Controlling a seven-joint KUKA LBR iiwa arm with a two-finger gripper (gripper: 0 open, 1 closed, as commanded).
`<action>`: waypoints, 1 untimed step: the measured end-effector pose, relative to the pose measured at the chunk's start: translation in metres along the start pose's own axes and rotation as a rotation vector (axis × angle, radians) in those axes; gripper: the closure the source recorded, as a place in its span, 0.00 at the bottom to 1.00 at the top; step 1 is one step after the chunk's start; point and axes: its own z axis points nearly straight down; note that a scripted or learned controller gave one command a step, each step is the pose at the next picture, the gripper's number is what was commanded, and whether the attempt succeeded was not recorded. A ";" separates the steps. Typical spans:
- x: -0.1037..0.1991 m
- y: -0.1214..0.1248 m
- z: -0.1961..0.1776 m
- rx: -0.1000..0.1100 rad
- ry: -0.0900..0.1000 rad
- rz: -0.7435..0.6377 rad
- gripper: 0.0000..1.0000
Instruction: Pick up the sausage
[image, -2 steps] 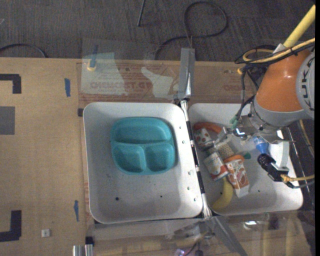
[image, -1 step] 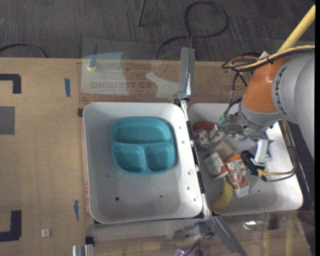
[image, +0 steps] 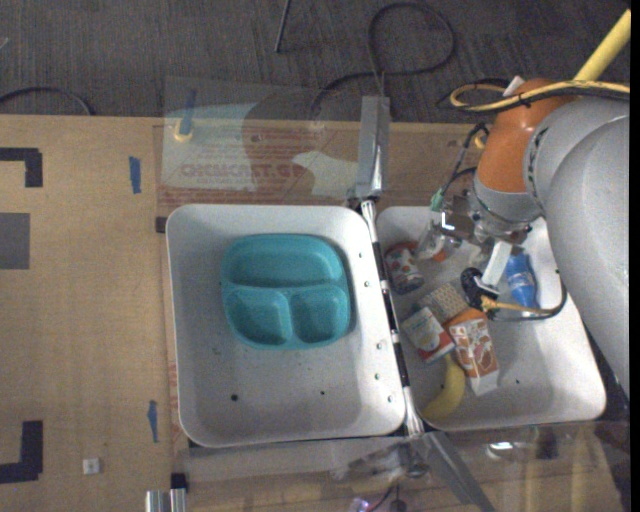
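White bins sit side by side on my cardboard-brown bench (image: 80, 330). The left bin (image: 200, 400) holds a teal divided plate (image: 288, 290) lying flat in its upper half, with bare floor below it. The right bin (image: 565, 385) is where the clutter is, and where the arm (image: 590, 200) comes in from the right, its orange band (image: 508, 150) above the bin's top edge.

I see the gripper (image: 447, 228) low over the bin's upper left part, near the divider between the bins. From this slant I cannot tell whether its jaws are apart or together, and I see nothing held in them.

I cannot pick the sausage out for sure. The nearest match is a short reddish-and-white roll (image: 403, 265) against the right bin's left wall, just beside the gripper on its lower left.

Below the gripper lies a tan waffle-patterned square (image: 445, 298). A red-and-white packet (image: 428, 333) lies just under that. An orange carton (image: 476, 350) lies right of the packet and touches it. A banana (image: 447, 392) curves along the bin's lower left corner, its upper end under the carton. A blue packet (image: 518, 280) lies right of the wrist, close under the arm.

Blue tape marks (image: 134, 175) dot the bench left of the bins.
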 end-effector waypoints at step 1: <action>0.004 0.002 -0.013 -0.012 0.001 -0.003 1.00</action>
